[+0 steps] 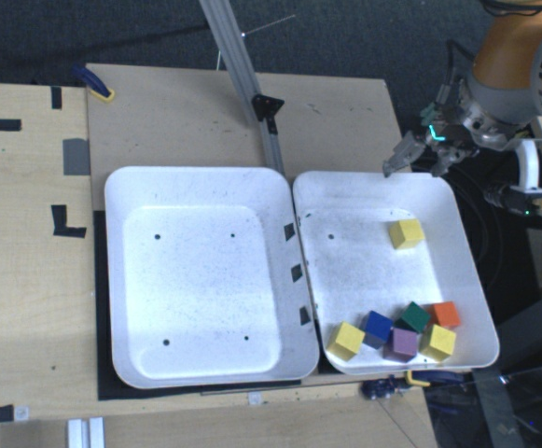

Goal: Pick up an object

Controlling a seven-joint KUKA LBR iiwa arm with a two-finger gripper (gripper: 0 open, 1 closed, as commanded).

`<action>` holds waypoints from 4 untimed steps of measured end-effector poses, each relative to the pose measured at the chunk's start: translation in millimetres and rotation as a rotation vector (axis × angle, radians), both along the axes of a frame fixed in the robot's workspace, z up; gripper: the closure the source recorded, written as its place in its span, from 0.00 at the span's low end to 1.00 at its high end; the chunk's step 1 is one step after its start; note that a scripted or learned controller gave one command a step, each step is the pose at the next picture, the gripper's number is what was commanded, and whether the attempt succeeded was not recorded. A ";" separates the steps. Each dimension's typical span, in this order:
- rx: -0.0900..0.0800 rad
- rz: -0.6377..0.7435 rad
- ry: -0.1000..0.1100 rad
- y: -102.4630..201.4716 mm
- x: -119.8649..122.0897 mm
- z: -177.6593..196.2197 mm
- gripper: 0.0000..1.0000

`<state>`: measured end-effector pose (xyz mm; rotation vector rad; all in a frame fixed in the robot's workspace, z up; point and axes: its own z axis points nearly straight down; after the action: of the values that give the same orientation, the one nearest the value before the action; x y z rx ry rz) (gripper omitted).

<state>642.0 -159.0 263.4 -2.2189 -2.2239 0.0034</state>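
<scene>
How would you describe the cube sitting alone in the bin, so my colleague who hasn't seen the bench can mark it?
Start at the right-hand white bin, nearest the arm. In its far half, away from the cluster of cubes along the near edge, lies one yellow cube. Two other yellow cubes sit in that cluster, touching neighbours; this one stands alone.

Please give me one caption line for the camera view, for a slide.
The tool sits over the back rim of the right bin, which holds seven coloured cubes; the lone yellow cube lies nearest.
</scene>
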 end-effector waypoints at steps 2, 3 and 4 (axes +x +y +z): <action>0.002 0.000 0.006 2.8 -13.6 -124.4 0.00; 0.001 0.000 0.003 4.2 -14.4 -174.3 0.00; 0.002 0.001 0.000 4.5 -13.5 -161.7 1.00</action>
<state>628.5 -154.5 101.7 -2.2171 -2.2239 0.0018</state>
